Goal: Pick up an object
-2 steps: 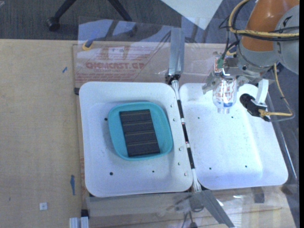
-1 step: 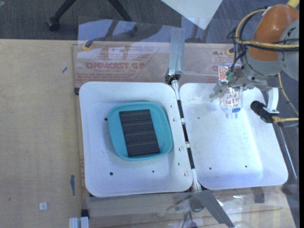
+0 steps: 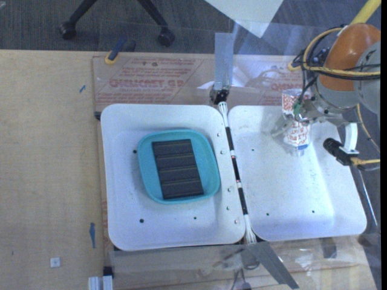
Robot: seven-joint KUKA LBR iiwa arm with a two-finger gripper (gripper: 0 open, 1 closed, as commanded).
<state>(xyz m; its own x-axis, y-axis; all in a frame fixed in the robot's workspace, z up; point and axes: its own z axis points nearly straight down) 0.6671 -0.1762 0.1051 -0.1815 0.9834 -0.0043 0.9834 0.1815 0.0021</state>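
A small clear bottle (image 3: pixel 296 135) with a red, white and blue label stands tilted in the far part of the right bin (image 3: pixel 302 198). My gripper (image 3: pixel 304 112) hangs directly over its top, under the orange-banded wrist (image 3: pixel 354 50) that reaches in from the right. The gripper's body hides the bottle's upper end, so whether it touches the bottle is unclear. In the left bin (image 3: pixel 121 222) lies a teal tray (image 3: pixel 145 168) with a dark ridged block (image 3: pixel 176 168) resting on it.
A black and white fitting (image 3: pixel 340 148) with cables juts out under the arm near the right bin's right rim. A ridge with white cord (image 3: pixel 234 168) divides the two bins. A cardboard sheet (image 3: pixel 148 83) lies behind the left bin.
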